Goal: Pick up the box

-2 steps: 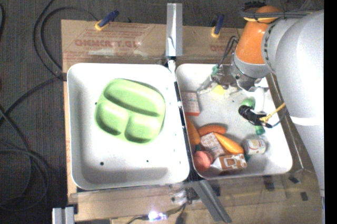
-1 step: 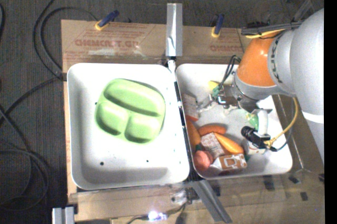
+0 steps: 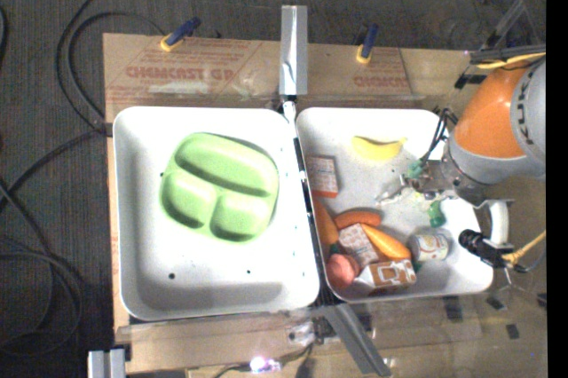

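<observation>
A small white and orange box (image 3: 321, 175) lies flat at the left wall of the right bin (image 3: 373, 121). A second, red and white box (image 3: 358, 241) rests lower down among the food items, and an orange and white carton (image 3: 391, 274) lies near the bin's front edge. My gripper (image 3: 417, 184) hangs over the right part of this bin, below the grey and orange arm (image 3: 497, 132), well to the right of the boxes. Nothing shows in it.
The right bin also holds a yellow banana (image 3: 378, 147), an orange carrot (image 3: 385, 240), a reddish sausage (image 3: 357, 218), a peach-like fruit (image 3: 341, 269), a small can (image 3: 430, 245) and a green piece (image 3: 437, 213). A large green moulded tray (image 3: 220, 186) lies in the left bin (image 3: 142, 279).
</observation>
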You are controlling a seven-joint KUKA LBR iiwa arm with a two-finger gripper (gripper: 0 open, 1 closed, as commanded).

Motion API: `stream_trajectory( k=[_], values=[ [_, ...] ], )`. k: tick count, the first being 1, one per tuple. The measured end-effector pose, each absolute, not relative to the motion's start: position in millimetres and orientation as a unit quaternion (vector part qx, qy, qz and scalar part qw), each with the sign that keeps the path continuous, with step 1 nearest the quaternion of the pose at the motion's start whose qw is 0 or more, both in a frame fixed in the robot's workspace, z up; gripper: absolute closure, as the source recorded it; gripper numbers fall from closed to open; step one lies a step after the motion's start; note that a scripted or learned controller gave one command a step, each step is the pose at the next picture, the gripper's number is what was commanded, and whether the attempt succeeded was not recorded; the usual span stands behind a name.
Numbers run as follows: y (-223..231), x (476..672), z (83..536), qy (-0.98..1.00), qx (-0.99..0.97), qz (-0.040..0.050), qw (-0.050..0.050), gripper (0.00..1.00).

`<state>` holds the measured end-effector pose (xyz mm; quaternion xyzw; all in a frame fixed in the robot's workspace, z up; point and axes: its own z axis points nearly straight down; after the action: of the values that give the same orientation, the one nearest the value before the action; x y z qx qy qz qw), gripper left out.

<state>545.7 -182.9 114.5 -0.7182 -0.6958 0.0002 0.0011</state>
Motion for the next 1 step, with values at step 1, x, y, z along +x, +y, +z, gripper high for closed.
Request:
stream_trajectory(
  k=[1],
  values=[
    [-194.2, 556.8, 95.5, -0.698, -0.716, -0.0056, -0.007, 0.00]
  ],
)
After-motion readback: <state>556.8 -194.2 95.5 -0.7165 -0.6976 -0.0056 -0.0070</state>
